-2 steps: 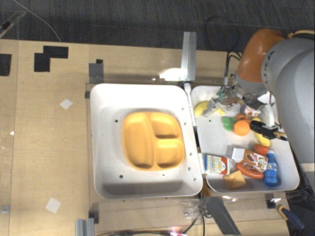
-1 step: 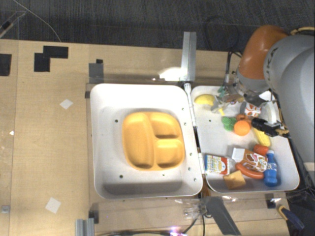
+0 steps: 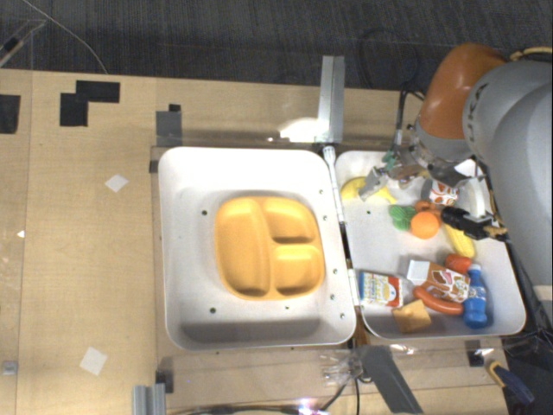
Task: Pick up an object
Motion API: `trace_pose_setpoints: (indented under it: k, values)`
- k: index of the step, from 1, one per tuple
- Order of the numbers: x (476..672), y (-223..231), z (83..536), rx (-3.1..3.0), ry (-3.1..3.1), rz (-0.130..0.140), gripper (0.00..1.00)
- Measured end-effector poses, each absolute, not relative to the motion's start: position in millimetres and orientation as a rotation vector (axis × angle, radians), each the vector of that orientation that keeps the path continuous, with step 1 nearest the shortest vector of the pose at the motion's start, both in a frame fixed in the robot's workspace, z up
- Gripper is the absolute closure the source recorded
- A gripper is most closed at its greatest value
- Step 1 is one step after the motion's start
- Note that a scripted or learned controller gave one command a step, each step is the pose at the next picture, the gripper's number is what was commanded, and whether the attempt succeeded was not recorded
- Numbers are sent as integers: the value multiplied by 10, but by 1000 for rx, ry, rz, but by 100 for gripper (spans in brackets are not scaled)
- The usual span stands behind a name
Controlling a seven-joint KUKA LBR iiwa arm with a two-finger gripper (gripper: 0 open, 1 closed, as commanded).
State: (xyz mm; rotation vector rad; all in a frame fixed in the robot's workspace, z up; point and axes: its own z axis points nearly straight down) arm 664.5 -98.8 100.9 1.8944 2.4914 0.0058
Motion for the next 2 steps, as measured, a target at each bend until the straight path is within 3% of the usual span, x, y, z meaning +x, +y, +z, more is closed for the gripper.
trace_pose_setpoints:
  k: [1,2]
  values:
    - [6653,-989,1127,1885,2496,4,100]
    - [6561,-1271,1640,2061,2360,7,100]
